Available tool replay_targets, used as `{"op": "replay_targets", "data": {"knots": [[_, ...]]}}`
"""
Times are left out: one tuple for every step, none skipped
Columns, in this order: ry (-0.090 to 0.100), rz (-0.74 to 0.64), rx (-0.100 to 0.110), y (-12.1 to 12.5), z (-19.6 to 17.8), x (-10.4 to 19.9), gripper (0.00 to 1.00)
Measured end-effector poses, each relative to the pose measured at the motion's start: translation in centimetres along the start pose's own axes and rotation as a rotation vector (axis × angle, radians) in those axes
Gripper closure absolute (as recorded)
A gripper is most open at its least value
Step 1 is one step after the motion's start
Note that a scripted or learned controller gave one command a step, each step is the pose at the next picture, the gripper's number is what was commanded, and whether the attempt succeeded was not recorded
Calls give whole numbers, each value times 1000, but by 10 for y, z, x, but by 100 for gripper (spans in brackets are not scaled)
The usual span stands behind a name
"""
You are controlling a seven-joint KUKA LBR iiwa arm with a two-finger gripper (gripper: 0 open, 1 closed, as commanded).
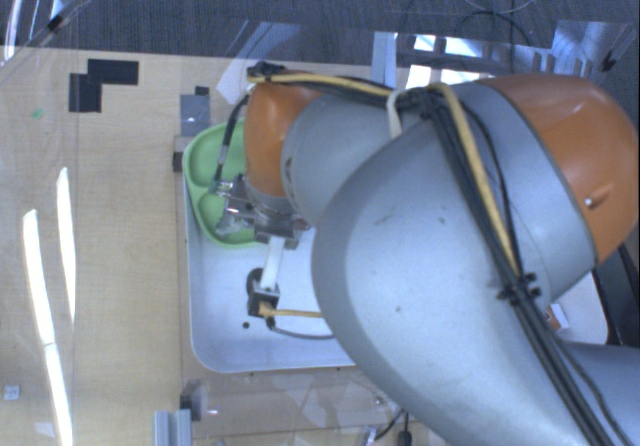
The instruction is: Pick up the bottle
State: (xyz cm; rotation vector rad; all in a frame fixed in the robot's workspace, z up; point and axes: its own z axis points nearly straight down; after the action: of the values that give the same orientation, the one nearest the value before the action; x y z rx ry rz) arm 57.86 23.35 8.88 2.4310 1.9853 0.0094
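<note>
You see 1 white bin (215, 334) with the arm (440, 234) low over it. A green object (212, 169), maybe the bottle, lies at the bin's far end, touching the gripper (240, 219). The claw's state I cannot tell; no lift is visible yet.

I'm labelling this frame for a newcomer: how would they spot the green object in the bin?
Find the white bin left of the big grey arm. At its far end, partly under the arm's orange band, lies the green object. It is the one bright lime, rounded thing there.
</note>
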Motion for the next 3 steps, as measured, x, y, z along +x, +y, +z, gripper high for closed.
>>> {"op": "replay_targets", "data": {"knots": [[-11,-171,10,-30,-7,-23,0],[-9,-158,7,34,-21,4,0],[12,5,16,76,-20,31,0]]}}
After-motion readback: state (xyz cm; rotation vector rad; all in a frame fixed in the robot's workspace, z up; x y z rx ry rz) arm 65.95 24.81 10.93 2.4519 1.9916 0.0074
